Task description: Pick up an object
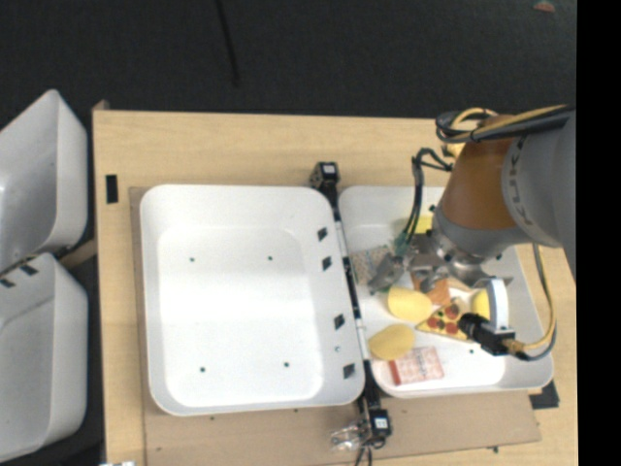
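My gripper (406, 257) hangs low over the middle of the right bin (374, 207), under the grey arm with its orange band. Just below it lies a yellow oval object (408, 305). A second pale yellow object (391, 341) rests nearer the front, with a red and white packet (419, 367) beside it. Under the wrist there is an orange and red item (443, 319). A grey speckled piece (368, 262) and a greenish bit (380, 281) lie left of the gripper. A small yellow thing (422, 224) peeks out behind it.
The left bin (238, 299) sits beside the right one, with a divider carrying black clips (342, 289) between them. The wooden bench (243, 144) surrounds both bins. White moulded shapes (34, 260) stand past the bench's left edge.
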Robot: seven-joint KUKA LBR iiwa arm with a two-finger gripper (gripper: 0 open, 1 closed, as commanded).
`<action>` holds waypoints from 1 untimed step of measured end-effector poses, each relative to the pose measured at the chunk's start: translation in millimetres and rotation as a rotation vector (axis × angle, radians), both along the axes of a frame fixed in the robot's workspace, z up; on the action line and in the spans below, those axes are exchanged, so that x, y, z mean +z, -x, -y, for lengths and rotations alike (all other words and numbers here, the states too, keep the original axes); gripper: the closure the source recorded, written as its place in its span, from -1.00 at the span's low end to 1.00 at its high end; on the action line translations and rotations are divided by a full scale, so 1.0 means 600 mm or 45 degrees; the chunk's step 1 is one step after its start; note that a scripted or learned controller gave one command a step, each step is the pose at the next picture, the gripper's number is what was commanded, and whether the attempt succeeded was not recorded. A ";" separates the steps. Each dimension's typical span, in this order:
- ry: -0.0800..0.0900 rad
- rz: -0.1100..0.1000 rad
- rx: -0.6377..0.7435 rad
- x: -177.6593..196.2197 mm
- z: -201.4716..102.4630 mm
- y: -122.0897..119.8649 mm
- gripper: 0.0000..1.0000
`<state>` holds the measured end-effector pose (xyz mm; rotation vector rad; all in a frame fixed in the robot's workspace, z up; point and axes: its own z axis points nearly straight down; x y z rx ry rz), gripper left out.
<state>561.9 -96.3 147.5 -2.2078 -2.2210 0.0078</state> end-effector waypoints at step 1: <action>0.010 0.025 -0.007 -0.075 0.010 0.006 -1.00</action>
